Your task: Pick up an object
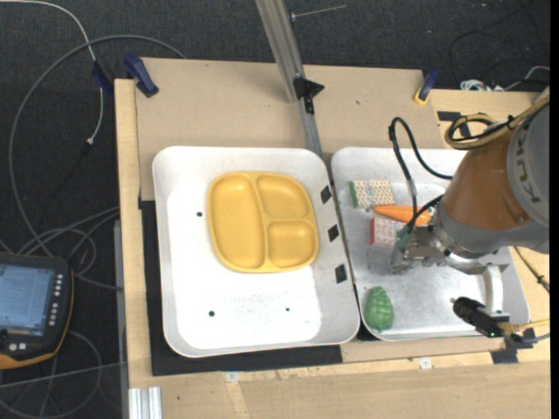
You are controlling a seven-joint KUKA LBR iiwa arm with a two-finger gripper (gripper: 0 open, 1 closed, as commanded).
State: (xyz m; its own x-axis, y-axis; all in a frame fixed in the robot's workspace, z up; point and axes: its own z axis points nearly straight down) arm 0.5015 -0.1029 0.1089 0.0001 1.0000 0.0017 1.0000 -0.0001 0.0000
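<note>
The right bin (437, 317) holds several small things. A green knobbly lump (378, 308) lies near its front left corner. Further back lies a pale patterned box with a green end (370, 191), then an orange carrot (395, 213), then a reddish patterned block (383, 231) just in front of the carrot. My gripper (405, 254) hangs low over the bin's middle, right beside the reddish block and the carrot's thick end. The wrist hides its tips, and I see nothing held in it.
The left bin (188, 304) bears a yellow divided plate (262, 221). A metal rail (288, 51) slants down from the top to the gap between the bins. The arm's bulk covers the right bin's right half.
</note>
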